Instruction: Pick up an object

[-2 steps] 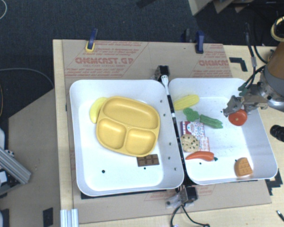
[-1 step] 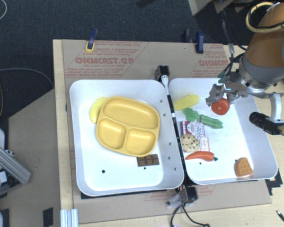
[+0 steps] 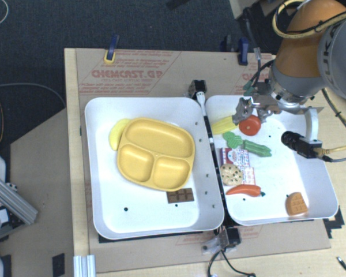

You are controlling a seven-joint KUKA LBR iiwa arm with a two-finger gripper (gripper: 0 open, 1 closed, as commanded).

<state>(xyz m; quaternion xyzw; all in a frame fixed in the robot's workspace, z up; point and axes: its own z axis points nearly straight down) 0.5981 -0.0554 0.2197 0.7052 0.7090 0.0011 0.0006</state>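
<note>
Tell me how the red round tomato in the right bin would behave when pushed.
The tomato looks round and smooth, so it would probably roll rather than slide. It seems a small toy, likely light. The corn and green vegetable nearby might stop it.

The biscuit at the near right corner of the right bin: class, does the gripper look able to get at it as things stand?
Probably yes. The biscuit lies alone on bare bin floor, nothing on top or touching it, and the gripper hangs over the same right bin.

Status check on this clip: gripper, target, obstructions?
Gripper low over right bin. Small red tomato just beneath it. Yellow corn, green toy vegetable crowd close.
</note>
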